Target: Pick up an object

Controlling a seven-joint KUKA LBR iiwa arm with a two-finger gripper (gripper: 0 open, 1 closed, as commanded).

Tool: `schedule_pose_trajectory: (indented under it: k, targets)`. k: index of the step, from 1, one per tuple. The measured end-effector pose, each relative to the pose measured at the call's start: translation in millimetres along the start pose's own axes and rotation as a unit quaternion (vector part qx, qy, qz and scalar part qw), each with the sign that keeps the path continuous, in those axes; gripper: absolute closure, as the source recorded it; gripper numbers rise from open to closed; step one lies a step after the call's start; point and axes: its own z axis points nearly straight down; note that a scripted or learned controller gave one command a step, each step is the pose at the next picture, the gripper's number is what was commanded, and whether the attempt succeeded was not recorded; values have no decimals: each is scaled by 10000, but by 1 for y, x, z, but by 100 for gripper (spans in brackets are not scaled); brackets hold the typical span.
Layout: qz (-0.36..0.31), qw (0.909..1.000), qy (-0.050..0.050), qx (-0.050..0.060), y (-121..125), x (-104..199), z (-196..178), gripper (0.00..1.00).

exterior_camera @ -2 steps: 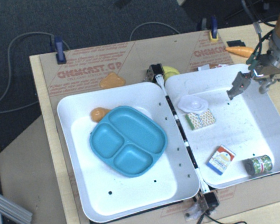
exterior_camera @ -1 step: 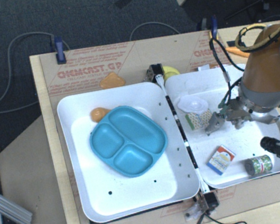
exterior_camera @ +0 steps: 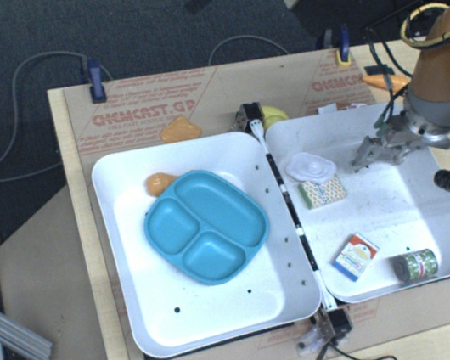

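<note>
Green can (exterior_camera: 415,265) on its side, long axis left-right.

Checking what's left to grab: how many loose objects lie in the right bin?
4: a clear lid and patterned packet near the divider, a small carton and green can at the front. The hand may hide more.

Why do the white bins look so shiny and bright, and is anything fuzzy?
In the camera view, overhead light glares off the left bin and right bin; the blue divided tray stays crisp; the gripper looks slightly smeared.
</note>
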Motion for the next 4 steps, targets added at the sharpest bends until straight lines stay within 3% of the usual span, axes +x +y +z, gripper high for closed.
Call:
schedule_pose_trajectory:
  k: [1,2,3,4]
  targets:
    - [-49,10000,22,21,36,116,-10,0]
    - [2,10000,18,43,-10,122,-3,0]
    - [-35,9999,40,137,42,91,-1,0]
    - [-13,10000,15,60,12,118,-2,0]
